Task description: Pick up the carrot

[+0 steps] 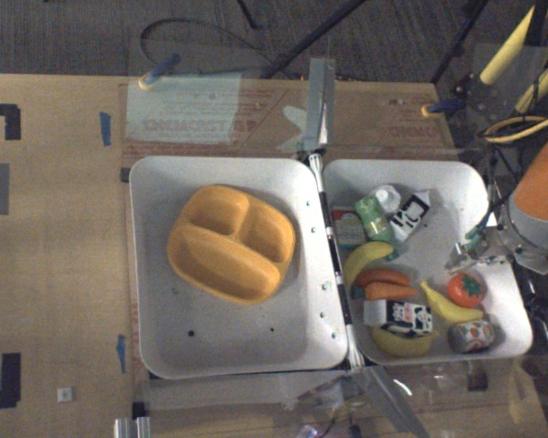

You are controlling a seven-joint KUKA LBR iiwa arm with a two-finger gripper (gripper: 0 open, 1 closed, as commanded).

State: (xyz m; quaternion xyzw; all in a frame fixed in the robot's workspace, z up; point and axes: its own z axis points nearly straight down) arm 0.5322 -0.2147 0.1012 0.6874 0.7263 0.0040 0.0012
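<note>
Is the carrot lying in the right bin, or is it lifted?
Lying in the right bin: the carrot rests among the toy foods.

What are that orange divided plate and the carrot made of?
The divided plate looks like moulded plastic: uniform yellow-orange, smooth rounded compartments, a faint sheen. The carrot seems to be a plastic toy, evenly orange and smooth, though it is too small to be sure.

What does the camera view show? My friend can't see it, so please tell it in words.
A robot gripper hangs over the right bin, apart from the carrot lying among toy food. An orange divided plate sits in the left bin.
</note>
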